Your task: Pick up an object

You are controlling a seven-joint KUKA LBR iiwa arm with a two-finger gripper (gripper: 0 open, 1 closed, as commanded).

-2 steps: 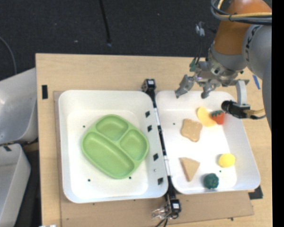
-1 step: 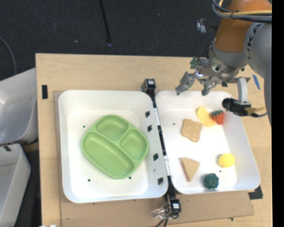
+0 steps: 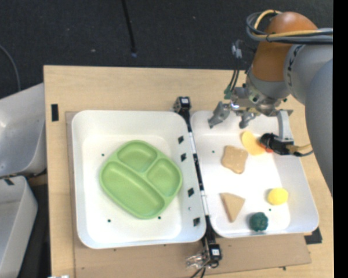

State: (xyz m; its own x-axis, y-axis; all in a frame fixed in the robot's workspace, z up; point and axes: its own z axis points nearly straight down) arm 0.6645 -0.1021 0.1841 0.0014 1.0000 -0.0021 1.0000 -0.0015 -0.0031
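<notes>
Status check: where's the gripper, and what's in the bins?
Gripper open, holding nothing, over right bin's far-left corner. Nearest: tan toast-shaped piece, yellow flat piece. Green divided plate in left bin.

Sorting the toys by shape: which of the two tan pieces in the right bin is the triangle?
The tan triangle nearer the bin's front edge, beside the green ball. The other tan piece, farther back, has rounded corners.

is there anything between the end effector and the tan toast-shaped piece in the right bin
Nothing visible stands in the way. The end effector hovers over the right bin's far left corner, and the tan toast-shaped piece lies just nearer the camera with bare white floor between them. The yellow piece sits off to the side.
</notes>
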